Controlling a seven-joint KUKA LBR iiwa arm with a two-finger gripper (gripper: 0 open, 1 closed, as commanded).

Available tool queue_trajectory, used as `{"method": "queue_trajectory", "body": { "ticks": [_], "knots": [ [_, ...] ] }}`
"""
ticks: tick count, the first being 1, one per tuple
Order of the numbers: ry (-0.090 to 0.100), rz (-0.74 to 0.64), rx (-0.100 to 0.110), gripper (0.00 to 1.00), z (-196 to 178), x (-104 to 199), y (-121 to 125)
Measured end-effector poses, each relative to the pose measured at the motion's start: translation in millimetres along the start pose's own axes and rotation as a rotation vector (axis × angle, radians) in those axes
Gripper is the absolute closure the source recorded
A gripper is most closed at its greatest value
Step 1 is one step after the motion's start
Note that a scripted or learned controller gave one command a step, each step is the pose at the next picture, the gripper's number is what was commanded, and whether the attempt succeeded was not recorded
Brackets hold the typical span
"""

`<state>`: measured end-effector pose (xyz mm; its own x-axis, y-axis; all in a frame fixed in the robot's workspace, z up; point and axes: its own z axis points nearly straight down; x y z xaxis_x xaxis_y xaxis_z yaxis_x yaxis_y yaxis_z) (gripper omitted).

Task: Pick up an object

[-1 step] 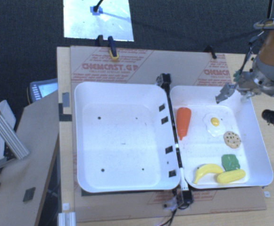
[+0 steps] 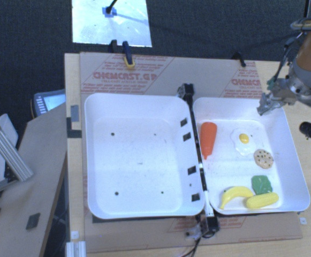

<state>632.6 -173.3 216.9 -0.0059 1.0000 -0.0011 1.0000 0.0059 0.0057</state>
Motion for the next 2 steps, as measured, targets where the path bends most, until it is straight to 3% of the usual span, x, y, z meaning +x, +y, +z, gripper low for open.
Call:
{"method": "queue_trajectory", "body": {
  "ticks": [1,2],
  "knots": [
    [-0.002,-0.004,-0.016,1.0,-150,45,16],
    [0.002,-0.006,-0.008,1.0,-233,110,17]
  ]
}}
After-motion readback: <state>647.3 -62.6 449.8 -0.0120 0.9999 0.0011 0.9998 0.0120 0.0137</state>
